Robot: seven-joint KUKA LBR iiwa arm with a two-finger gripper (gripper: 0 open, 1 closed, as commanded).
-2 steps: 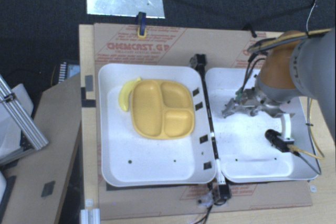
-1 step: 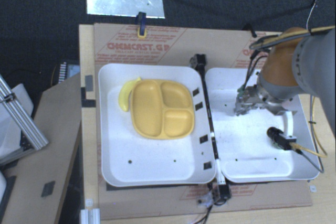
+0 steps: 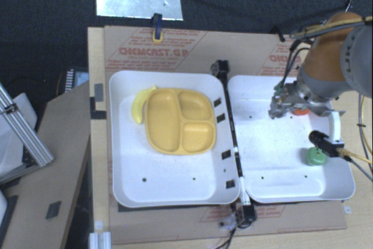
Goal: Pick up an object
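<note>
Gripper (image 3: 278, 109) hangs over the right bin (image 3: 280, 183) near its twelve o'clock rim; I can't tell its state from this slanted overhead view. A small rounded green object (image 3: 315, 156) sits at the bin's four o'clock. In the left bin (image 3: 125, 172) I see a glossy yellow compartment plate (image 3: 178, 121), with a banana (image 3: 139, 105) touching its ten o'clock edge.
</note>
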